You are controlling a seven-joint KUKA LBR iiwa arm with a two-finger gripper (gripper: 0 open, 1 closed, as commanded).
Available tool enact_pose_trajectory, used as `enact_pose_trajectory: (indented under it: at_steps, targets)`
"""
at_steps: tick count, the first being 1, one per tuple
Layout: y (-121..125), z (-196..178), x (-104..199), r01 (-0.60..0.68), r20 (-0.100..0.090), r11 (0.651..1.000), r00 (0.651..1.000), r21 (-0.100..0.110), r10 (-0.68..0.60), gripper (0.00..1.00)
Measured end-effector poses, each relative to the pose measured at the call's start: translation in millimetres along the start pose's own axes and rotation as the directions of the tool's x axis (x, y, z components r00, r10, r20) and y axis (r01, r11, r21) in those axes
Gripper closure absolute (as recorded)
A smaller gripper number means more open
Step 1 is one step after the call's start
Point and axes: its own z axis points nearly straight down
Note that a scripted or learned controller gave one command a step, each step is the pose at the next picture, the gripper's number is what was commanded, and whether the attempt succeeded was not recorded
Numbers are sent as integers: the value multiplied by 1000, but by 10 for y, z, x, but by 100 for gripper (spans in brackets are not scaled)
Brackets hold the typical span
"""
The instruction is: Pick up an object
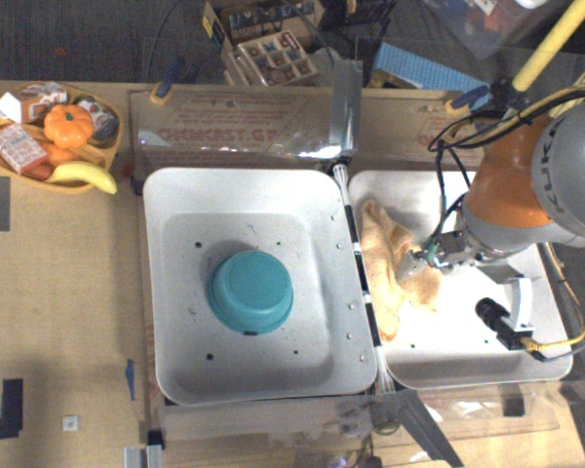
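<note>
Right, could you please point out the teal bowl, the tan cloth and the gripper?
teal bowl (252,291), camera view, its centre.
tan cloth (378,234), camera view, its upper fold.
gripper (416,262), camera view, its tip over the cloth.

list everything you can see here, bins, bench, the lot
bench: 1, light wood, under everything
bin on the view's left: 1, white, on the bench
bin on the view's right: 1, white, touching the first
bowl: 1, teal, middle of the view's left bin
cloth: 1, pale tan, crumpled in the view's right bin, by the shared edge
cardboard: 1 strip, brown, behind the bins
basket: 1, wooden, bench's far left corner
pumpkin: 1, orange, in the basket
banana: 1, yellow, at the basket's near edge
box: 1, red and white, in the basket
arm: 1, grey with an orange band, from the view's right
gripper: 1, dark, over the cloth
</note>
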Motion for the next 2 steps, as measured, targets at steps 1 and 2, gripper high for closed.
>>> enact_pose_trajectory:
  at_steps: [1,2]
  targets:
    - [20,-113,9,-1,-3,1000,1000,-6,1,100]
    - [19,-114,4,-1,-2,1000,1000,-6,1,0]
